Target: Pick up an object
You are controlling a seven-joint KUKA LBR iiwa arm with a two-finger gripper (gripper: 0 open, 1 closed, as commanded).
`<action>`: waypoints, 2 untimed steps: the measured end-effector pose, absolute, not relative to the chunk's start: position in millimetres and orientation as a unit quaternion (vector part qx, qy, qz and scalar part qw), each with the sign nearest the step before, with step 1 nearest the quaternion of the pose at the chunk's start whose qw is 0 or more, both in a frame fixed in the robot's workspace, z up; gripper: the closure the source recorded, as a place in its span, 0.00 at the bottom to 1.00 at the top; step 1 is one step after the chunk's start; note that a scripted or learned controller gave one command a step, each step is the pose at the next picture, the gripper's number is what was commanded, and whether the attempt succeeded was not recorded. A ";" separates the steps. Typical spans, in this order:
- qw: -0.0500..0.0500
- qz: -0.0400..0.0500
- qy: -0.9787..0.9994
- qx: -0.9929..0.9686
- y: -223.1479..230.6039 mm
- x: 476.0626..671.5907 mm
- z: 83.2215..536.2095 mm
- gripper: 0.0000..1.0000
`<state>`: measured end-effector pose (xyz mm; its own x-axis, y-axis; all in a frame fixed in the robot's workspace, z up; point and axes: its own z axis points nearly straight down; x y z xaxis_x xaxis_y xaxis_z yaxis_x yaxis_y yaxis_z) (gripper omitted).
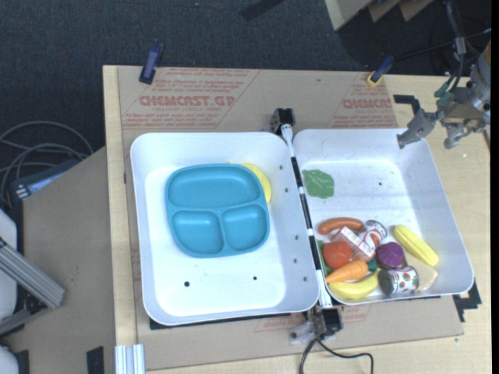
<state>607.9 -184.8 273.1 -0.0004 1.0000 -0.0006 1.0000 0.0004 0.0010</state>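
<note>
The pincer (437,128) is seen at the far right corner of the right white bin (437,179), fingers spread apart, nothing held between them. The heap of plastic toy food (373,257) lies well apart from it, in that bin's near part; a green leaf-shaped piece (318,183) lies at the bin's left wall. A blue compartment tray (217,209) occupies the left white bin (156,232). The surface (117,131) is pale wood; dark carpet (62,22) lies beyond.
</note>
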 end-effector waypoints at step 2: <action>-0.001 0.000 0.708 0.707 -95.9 522.8 132.2 0.00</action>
<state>522.8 -95.9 132.2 -0.0013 1.0000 0.0018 1.0000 0.0013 -0.0023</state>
